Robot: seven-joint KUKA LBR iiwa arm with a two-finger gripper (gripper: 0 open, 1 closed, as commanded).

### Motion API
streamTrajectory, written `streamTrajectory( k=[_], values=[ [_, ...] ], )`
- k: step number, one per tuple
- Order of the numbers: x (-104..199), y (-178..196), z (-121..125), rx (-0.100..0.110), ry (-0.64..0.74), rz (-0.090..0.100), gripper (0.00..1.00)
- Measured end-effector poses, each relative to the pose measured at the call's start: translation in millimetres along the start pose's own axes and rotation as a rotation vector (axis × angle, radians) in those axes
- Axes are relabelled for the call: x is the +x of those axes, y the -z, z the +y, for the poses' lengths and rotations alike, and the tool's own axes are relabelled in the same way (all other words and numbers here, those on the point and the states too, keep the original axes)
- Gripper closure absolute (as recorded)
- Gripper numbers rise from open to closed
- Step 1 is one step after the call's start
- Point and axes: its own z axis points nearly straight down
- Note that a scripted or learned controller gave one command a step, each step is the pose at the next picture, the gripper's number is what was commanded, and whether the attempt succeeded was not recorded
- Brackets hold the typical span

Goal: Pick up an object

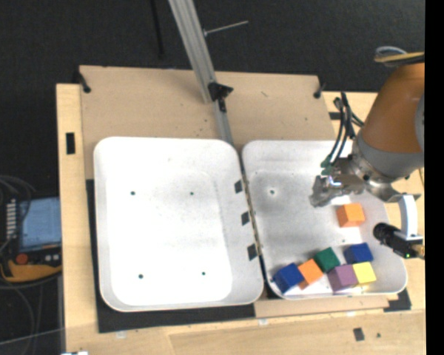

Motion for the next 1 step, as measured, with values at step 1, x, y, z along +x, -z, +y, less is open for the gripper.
streamTrajectory(
  k=[1],
  values=[
    [56.7,8.9,18.1,-0.001,0.0,0.001,1.0]
  ],
)
